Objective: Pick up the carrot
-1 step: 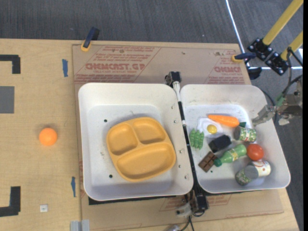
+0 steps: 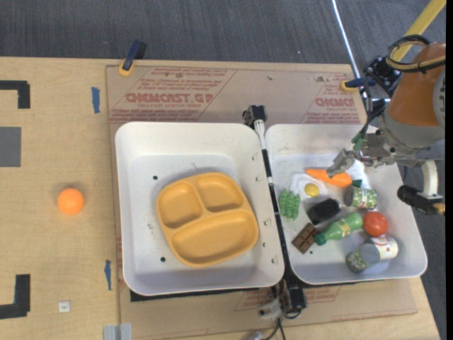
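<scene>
Pincer point(image 2: 348, 160) hangs over the right bin point(image 2: 417, 261), just above the thick end of the carrot point(image 2: 330, 177), and you cannot tell whether it is released or clenched; nothing shows it gripping the carrot. Take the carrot as your landmark: it lies flat in the bin's upper half, the fried egg point(image 2: 309, 187) touching its lower left side, a small can point(image 2: 363, 197) just to its lower right, the black block point(image 2: 323, 209) below. That crowding probably explains your approach from the clearer upper side.
</scene>
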`<action>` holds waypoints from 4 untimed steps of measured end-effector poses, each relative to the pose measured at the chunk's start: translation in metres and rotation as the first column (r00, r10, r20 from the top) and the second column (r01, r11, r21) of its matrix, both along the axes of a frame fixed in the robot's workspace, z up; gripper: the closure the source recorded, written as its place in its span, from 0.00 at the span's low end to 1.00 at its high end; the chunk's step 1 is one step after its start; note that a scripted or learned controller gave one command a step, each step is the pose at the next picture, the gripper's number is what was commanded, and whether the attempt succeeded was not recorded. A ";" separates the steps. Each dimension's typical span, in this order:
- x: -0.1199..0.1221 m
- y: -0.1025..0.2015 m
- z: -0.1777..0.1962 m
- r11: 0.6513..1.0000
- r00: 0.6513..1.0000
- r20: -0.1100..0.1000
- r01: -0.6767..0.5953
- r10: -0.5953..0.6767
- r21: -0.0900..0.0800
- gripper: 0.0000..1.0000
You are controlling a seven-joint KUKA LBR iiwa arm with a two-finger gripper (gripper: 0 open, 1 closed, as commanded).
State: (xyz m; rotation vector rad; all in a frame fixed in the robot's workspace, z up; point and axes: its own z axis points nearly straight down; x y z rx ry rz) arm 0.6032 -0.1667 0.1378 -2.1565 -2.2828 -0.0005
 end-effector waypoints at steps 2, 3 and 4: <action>0.002 0.034 -0.038 0.974 0.974 0.011 -0.226 0.226 -0.003 1.00; 0.060 0.070 0.072 0.965 0.965 0.006 -0.261 0.261 -0.003 1.00; -0.039 0.101 0.102 1.000 1.000 -0.001 0.022 -0.022 0.000 1.00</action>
